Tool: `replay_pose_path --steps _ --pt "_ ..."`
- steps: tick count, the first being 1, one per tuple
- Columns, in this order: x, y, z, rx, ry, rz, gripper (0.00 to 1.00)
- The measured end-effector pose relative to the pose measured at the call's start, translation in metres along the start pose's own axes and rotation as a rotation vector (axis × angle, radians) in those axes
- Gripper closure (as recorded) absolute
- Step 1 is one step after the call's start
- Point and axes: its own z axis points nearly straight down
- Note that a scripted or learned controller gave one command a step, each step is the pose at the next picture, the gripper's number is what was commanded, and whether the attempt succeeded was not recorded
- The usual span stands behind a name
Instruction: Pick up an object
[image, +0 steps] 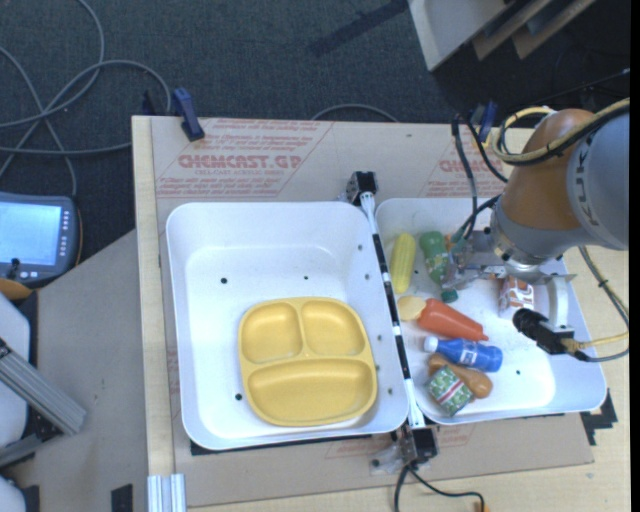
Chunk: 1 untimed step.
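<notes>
Two white bins on the counter (250, 150). We see the left bin (200, 250) carrying a yellow divided tray (306, 360). The right bin (560, 385) holds the objects: corn cob (402, 262) at 11 o'clock, orange carrot (450, 320) at centre, blue bottle (470, 353) just below it, green can (449, 395) at 7 o'clock. The hand (462, 268) sits low near the green item (434, 255) at 12 o'clock; we can't tell its state.
</notes>
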Motion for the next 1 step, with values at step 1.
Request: replay_pose_path --steps 1 --pt "0.0001 -0.0003 0.0007 0.001 0.001 0.0 0.0"
